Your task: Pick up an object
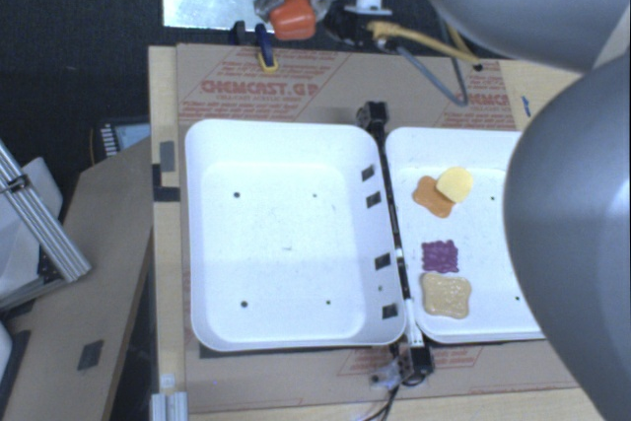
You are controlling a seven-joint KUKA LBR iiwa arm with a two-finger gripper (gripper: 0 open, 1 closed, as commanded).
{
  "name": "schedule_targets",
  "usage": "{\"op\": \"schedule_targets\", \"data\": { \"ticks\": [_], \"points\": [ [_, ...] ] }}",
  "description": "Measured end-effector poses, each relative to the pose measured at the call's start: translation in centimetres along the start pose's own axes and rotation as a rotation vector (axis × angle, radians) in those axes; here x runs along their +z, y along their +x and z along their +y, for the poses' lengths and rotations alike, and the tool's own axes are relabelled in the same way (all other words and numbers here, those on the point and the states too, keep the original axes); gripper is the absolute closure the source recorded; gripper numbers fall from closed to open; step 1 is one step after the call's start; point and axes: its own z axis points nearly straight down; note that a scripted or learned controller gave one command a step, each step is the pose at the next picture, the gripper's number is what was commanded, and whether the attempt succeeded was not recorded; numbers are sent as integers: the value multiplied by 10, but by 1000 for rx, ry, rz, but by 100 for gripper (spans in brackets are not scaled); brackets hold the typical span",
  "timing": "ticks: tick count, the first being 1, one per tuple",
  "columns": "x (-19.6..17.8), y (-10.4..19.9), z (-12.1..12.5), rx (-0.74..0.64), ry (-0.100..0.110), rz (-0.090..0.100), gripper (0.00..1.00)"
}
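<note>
Gripper (pixel 292 3) is raised above and beyond the far edge of the left bin (pixel 212 242), its fingers closed on an orange-red object (pixel 293 18) that sits between them. Beside the left bin, the right bin (pixel 493 222) holds a yellow round piece (pixel 455 182) touching an orange piece (pixel 430 198), with a purple piece (pixel 440 256) and a tan piece (pixel 446 296) nearer the camera. The grey arm (pixel 552 94) overhangs the right bin.
</note>
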Motion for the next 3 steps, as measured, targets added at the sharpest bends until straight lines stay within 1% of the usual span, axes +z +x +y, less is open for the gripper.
{"op": "schedule_targets", "data": {
  "ticks": [1,2,3],
  "points": [
    [50,-56,-70,10,23,-7,100],
    [61,-30,-34,2,13,-5,100],
    [62,-30,-101,2,19,-5,100]
  ]
}}
